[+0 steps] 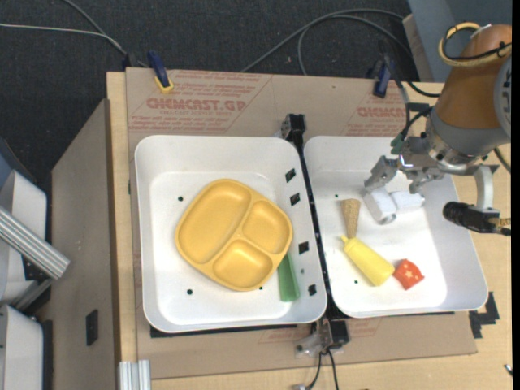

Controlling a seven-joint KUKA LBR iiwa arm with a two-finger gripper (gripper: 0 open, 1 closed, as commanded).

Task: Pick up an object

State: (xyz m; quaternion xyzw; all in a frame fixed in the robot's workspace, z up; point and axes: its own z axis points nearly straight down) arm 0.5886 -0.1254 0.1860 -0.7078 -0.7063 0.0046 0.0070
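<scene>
A cardboard-covered bench (244,96) is bearing two white bins while the arm is working over the right one.

The left bin (154,218) is holding a yellow divided plate (234,234) with a green stick (288,279) touching its lower right edge. The right bin (455,275) is holding a yellow bottle-like toy (366,260), a red piece (409,274) just beside it, a tan cone (350,214) and a white cylinder (379,205). The gripper (388,187) is hanging over that cylinder; whether it is gripping anything cannot be told, so the pick is looking not yet done. Red print on the cardboard is reading "CHEMCAST GP".
</scene>
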